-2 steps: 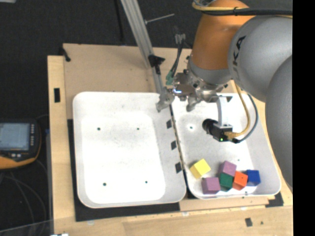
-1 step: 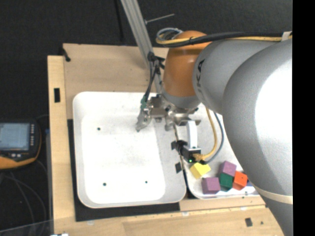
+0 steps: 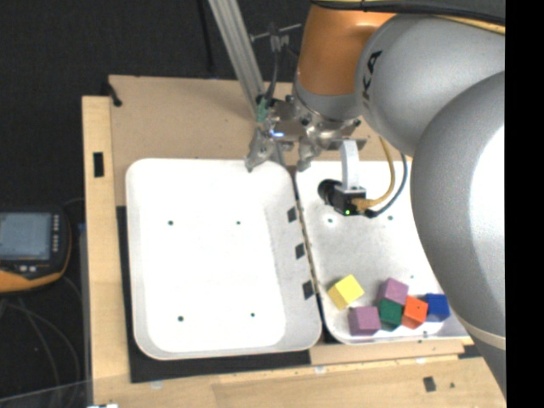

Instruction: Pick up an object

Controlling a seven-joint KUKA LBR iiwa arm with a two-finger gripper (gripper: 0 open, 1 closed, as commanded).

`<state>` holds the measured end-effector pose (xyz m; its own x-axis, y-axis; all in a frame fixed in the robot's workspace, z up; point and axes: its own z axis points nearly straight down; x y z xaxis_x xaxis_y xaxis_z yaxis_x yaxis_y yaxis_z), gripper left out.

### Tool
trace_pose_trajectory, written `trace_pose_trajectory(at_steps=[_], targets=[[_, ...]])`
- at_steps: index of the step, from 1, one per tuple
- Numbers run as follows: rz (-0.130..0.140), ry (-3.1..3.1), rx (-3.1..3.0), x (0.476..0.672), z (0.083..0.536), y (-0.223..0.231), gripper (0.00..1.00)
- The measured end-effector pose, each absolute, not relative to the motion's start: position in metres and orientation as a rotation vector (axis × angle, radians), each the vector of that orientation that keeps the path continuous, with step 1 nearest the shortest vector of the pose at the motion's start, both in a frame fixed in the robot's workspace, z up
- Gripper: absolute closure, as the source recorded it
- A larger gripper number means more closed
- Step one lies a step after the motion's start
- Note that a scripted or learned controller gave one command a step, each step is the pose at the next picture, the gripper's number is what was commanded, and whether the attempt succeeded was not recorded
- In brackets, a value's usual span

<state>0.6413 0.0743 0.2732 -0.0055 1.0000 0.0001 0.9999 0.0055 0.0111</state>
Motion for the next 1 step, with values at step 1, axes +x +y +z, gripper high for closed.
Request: trace_pose_trajectory(at_steps=[1], targets=[[-0.009,2.212,2.230,0.6719,0.2070,-0.0227,0.00]])
